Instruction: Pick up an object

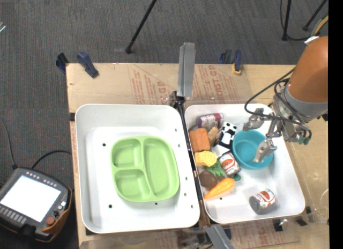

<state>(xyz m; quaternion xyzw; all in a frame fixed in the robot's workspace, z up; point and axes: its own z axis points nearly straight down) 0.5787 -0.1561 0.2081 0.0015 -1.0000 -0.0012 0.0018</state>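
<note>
— Where is the gripper (266,145) now?

— Over the right bin (292,175), at its far right part. It hangs just above the blue bowl (250,149), and one finger (263,152) seems to reach down inside the bowl, near its right rim. If the fingers are apart or together, I cannot tell from here; the wrist hides too much.

— Does it hold something?

— I see nothing between the fingers.

— And the other things, where are they from the gripper?

— Left of it, beyond the bowl, lies a crowded pile: a black and white toy (228,133), a purple can (210,119) further left, an orange block (199,140), a yellow corn piece (205,158). Down-left of the gripper is a small red and white can (229,163), touching the bowl, and lower a carrot (219,188). Below the gripper, alone, lies another can (262,200) on its side. Far left, in the left bin (91,130), sits a green divided plate (144,168).
</note>
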